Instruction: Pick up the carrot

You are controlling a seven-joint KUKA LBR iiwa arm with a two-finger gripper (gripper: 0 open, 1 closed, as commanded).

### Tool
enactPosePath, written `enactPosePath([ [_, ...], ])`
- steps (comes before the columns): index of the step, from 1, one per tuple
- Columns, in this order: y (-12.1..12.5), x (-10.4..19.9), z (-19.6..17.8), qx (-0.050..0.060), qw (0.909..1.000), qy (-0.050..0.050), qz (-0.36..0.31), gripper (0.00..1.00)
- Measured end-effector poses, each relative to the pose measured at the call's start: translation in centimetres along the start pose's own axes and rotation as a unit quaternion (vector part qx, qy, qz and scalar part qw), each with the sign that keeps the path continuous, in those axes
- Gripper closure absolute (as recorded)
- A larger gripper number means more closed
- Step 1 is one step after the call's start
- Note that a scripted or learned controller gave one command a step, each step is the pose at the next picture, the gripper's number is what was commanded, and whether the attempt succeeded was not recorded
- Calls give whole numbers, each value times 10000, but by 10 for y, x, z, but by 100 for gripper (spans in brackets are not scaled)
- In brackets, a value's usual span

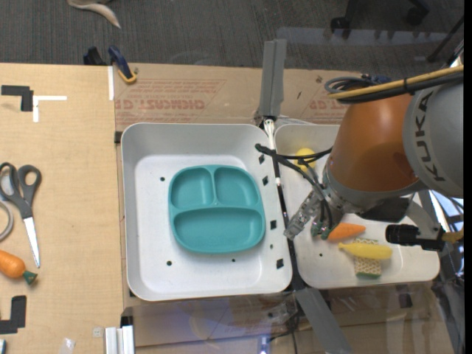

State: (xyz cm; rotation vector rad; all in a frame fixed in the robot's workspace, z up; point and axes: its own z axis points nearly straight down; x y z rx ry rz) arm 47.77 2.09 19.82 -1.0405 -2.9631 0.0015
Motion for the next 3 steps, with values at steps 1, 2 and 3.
enactPosePath([
  [1, -78, -63, -23, -7, 9999, -14, 170, 100],
  [2, -30, -24, 7, 1, 9873, 4, 1588, 100],
  [3, -30, -26, -1, 4, 9874, -2, 1580, 100],
])
